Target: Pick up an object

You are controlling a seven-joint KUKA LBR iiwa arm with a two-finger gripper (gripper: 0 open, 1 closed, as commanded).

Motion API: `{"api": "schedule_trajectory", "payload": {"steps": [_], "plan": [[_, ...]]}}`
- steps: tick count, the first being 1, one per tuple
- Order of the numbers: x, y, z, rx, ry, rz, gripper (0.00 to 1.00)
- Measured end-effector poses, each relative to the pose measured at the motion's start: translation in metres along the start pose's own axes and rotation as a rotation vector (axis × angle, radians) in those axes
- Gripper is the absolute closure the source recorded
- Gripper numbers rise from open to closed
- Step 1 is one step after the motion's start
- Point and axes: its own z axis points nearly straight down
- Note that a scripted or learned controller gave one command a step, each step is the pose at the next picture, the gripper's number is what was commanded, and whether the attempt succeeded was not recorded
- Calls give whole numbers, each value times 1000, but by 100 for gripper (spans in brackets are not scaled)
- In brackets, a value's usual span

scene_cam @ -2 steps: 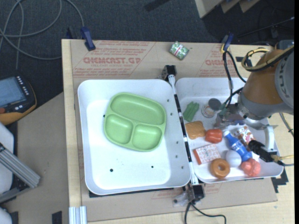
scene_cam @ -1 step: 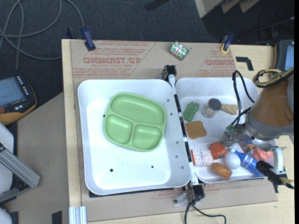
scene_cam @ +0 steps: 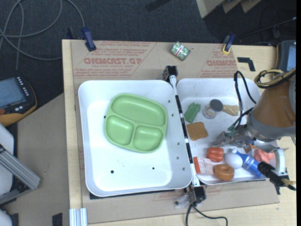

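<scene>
A green divided plate point(scene_cam: 136, 123) lies in the left bin point(scene_cam: 89, 140). Right of that plate, the right bin point(scene_cam: 200, 86) holds a green piece point(scene_cam: 192, 112), brown square point(scene_cam: 196, 131), red object point(scene_cam: 215, 154), white egg point(scene_cam: 232, 159) and blue bottle point(scene_cam: 249, 164). The gripper point(scene_cam: 230, 136) hovers above the egg, its grip impossible to judge.

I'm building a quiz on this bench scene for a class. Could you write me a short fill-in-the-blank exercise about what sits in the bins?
1. The green divided plate lies in the ____ bin.
2. The divided plate has ____ compartments.
3. The small food items, such as the red tomato and the brown donut, lie in the ____ bin.
4. The arm reaches in over the ____ bin.

Missing words: left; three; right; right
</scene>
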Motion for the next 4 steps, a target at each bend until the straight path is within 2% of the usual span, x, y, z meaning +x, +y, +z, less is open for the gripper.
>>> {"api": "schedule_trajectory", "payload": {"steps": [1, 2, 3, 4], "plan": [[76, 3, -100, -1, 0, -3, 0], [51, -21, 0, 0, 0, 0, 0], [52, -21, -10, -2, 0, 0, 100], [101, 26, -100, -1, 0, -2, 100]]}}
